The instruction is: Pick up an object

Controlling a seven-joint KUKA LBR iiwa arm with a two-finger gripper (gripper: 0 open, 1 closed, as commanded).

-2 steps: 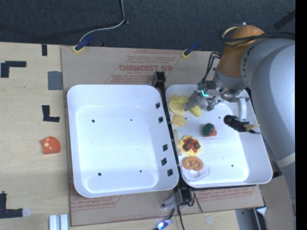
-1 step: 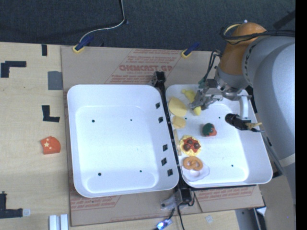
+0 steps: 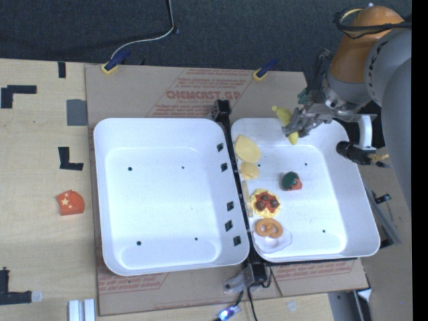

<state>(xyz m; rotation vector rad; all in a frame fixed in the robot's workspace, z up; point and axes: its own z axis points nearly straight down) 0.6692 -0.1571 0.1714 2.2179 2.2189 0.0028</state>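
Observation:
My gripper [image 3: 298,124] hangs over the far edge of the right bin [image 3: 348,199], reaching in from the right. A long yellow object [image 3: 281,115], like a toy banana, sits between its fingers, with one yellow end sticking out above them and the other below. The fingers look shut on it. In the same bin lie a pale yellow chip-like piece [image 3: 247,148], a smaller yellow piece [image 3: 249,171], a red and green toy [image 3: 290,180], a small pizza-like toy [image 3: 265,202] and a pretzel [image 3: 269,229].
The left bin [image 3: 114,179] adjoins the right one along a black-clipped seam. A red toy [image 3: 71,202] lies on the bench, left of the bins. Blue-yellow clamps [image 3: 116,60] hold the cardboard's far edge.

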